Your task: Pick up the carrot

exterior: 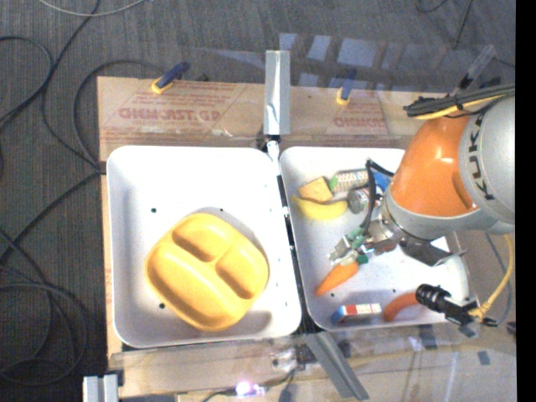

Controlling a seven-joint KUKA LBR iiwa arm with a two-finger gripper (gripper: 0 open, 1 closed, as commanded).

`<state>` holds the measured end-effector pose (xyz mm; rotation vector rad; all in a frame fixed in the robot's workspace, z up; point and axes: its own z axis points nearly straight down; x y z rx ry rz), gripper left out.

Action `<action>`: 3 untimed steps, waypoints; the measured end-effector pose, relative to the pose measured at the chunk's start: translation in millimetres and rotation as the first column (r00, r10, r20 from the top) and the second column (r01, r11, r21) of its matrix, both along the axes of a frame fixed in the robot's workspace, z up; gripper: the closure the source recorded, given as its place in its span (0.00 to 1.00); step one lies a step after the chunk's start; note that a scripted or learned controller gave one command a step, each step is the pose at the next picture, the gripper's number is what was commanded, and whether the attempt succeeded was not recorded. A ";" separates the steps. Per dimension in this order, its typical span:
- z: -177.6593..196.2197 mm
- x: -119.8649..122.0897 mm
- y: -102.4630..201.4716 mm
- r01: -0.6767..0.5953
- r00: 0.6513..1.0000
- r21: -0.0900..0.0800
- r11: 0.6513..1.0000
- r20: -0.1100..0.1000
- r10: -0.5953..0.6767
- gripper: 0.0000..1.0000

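Observation:
The carrot [333, 278] is orange with a green leafy top. It lies at a slant on the floor of the right bin [311, 224], tip toward the bin's front left. My gripper [362, 244] hangs from the grey and orange arm directly over the carrot's green top, low in the bin. The wrist hides the point where it meets the carrot, so I cannot tell whether it touches or holds it.
In the right bin a yellow wedge-shaped piece [318, 198] and a small labelled tube [352, 181] lie at the back. A small white, blue and red box [358, 311] and an orange-red piece [400, 306] lie at the front. The left bin [126, 224] holds a large yellow divided dish [208, 268].

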<state>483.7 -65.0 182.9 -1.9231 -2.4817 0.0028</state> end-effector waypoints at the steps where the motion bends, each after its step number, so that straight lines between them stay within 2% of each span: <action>1: 0.0 0.0 0.1 0.000 1.000 0.000 1.000 0.000 0.000 0.00; 2: -94.8 2.7 -36.6 0.078 0.997 -0.002 0.997 0.012 -0.078 0.00; 3: -85.6 3.2 -33.3 0.075 0.997 0.004 0.997 0.008 -0.075 1.00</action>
